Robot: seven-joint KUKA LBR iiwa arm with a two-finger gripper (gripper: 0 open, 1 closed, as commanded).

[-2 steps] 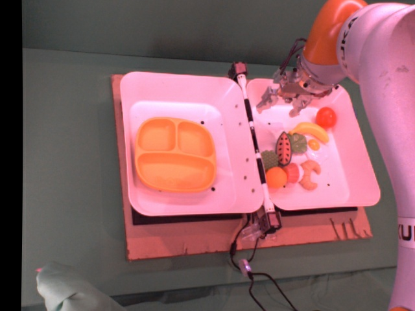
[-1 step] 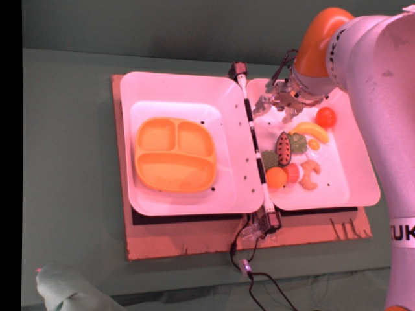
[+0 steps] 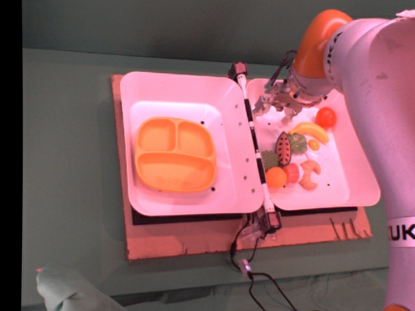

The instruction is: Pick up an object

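Nearest me on the desk [image 3: 194,245], the right bin [image 3: 353,186] holds the toy food: an orange [image 3: 276,177], a croissant [image 3: 310,173], a watermelon slice [image 3: 283,148] and, farther back, a banana [image 3: 310,131] beside a red tomato [image 3: 325,116]. The pincer [image 3: 279,107] hangs over that bin's far left corner; I cannot tell its grip state. The banana lies just nearer and to its right, long axis crosswise, the likely pick; the orange tray [image 3: 175,154] sits apart in the left bin [image 3: 149,89].

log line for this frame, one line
arm: over right bin | gripper: above toy food, holding nothing seen | nearest: banana | left bin: orange tray
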